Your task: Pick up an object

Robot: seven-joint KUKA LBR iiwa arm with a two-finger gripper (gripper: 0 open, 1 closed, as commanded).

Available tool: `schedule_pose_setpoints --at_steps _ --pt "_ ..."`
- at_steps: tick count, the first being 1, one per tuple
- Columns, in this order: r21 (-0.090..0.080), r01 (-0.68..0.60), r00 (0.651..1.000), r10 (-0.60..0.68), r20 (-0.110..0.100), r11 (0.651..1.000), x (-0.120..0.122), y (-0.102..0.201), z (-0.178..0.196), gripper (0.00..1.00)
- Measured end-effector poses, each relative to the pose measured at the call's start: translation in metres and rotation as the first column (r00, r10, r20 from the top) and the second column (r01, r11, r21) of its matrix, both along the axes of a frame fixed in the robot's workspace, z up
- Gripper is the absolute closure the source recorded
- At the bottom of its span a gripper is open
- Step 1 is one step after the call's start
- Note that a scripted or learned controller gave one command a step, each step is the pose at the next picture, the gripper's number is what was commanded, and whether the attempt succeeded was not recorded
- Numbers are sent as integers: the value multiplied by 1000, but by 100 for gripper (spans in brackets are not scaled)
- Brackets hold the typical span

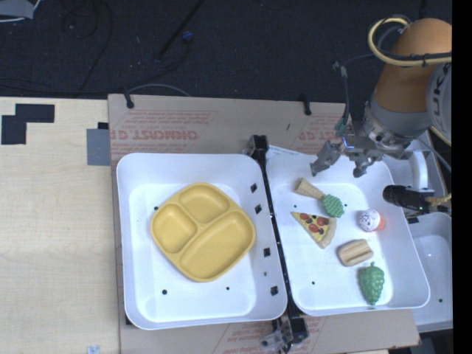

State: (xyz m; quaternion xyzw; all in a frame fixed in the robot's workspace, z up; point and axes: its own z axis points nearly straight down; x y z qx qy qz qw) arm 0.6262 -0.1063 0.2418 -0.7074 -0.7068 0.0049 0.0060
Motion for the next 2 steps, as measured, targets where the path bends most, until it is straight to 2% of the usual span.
schedule_pose_setpoints --at_steps 1,2 --pt "-1 -2 1000 2 13 1000 2 0 8 0" --pt "-1 -2 1000 2 8 1000 0 3 -36 0"
